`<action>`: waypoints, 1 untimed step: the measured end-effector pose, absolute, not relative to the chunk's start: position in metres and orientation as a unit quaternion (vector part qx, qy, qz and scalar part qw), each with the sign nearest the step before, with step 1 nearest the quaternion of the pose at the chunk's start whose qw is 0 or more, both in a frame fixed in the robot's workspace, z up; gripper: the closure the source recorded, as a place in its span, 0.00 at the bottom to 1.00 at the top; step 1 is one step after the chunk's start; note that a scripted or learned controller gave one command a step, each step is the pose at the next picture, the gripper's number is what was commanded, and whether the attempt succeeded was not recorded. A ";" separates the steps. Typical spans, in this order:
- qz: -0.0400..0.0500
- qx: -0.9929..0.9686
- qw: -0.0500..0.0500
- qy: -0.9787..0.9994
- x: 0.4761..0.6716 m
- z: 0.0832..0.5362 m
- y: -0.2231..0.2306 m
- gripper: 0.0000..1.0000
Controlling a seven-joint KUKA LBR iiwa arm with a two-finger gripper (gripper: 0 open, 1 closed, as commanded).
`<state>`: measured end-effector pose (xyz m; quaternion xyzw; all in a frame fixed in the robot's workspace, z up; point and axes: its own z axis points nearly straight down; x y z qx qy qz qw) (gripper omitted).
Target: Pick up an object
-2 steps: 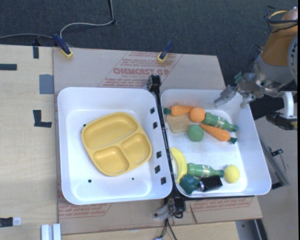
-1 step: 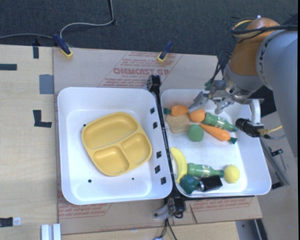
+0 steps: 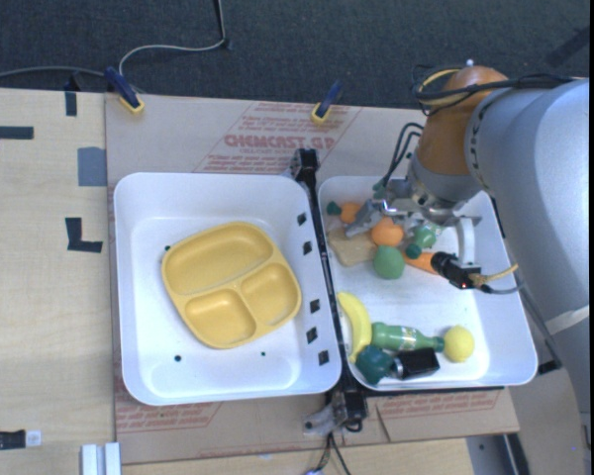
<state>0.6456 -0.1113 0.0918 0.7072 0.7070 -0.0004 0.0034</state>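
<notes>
End effector (image 3: 408, 218) is hovering over the orange ball (image 3: 386, 234) in the right bin (image 3: 505, 359); grip unreadable. Descending squarely comes next.

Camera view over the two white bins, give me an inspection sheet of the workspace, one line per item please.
Surface: cardboard sheet on a wooden bench, bearing a left shallow white bin and a right shallow white bin.
Job's things: in the right bin, an orange ball, green ball, yellow banana, green bottle, yellow lemon and a small black object.
Clutter: yellow three-compartment plastic plate in the left bin.
Grippers: gripper low over the right bin's far end, beside the orange ball; grip state unclear.
Cables: black cable behind the bench; yellow wires on the wrist.
Surroundings: dark carpet; two blue-and-yellow clamps on the cardboard's far edge.
</notes>
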 end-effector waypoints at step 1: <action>-0.012 0.707 -0.002 0.707 0.665 0.088 -0.108 0.00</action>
